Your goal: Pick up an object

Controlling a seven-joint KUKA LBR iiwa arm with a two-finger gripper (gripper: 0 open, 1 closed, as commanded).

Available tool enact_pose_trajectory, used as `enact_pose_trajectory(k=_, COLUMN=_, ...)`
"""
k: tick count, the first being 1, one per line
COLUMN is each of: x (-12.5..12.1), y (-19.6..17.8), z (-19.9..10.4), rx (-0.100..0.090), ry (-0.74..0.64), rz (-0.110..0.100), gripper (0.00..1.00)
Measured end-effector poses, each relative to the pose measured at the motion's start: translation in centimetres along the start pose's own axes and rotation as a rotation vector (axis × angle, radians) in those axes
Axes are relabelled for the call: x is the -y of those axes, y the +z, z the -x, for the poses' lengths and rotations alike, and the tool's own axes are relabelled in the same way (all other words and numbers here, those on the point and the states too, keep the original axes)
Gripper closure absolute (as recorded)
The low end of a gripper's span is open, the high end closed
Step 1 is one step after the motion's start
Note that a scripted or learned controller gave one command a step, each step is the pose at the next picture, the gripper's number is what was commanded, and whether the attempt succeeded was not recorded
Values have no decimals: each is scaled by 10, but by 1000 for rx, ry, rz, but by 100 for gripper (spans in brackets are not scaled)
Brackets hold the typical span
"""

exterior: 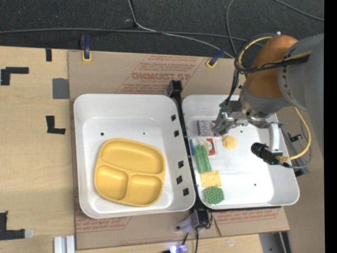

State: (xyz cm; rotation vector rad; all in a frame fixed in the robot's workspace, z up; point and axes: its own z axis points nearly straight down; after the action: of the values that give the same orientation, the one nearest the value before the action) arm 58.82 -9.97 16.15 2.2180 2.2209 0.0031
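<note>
Two shallow white bins were seen side by side on a cardboard sheet [158, 75] laid over the bench. The left bin [84, 115] was occupied by a yellow divided plate [129, 172], lying flat toward its near half, with bare white floor left along the far side.

The right bin [284, 191] held the small things, gathered mostly along its left wall. A green bundle of bean-like sticks [202, 158] was laid with its long axis running from the far side toward the near side, slightly tilted, one end pointing at a small red-and-white packet [204, 126]. Just nearer than the sticks, a yellow block [211, 179] was seen, and just beyond it, close to the near rim, a round green textured piece [214, 195]. A small pale yellow lump [229, 142] lay apart, nearer the middle of the bin.

The gripper [224, 121] was lowered over the far left part of the right bin, just beside the packet and near the yellow lump. Whether the claw was apart or together could not be told, nor whether anything was touched by it.

Open floor was left in the right half of the right bin, from the middle to the near right corner.
</note>
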Motion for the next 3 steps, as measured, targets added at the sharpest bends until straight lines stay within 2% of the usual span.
enact_pose_trajectory(k=2, x=-3, y=-77, z=1, rx=0, ry=0, rz=-1, gripper=100)
enact_pose_trajectory(k=3, x=12, y=-81, z=-57, rx=-3, ry=-5, rz=-4, gripper=100)
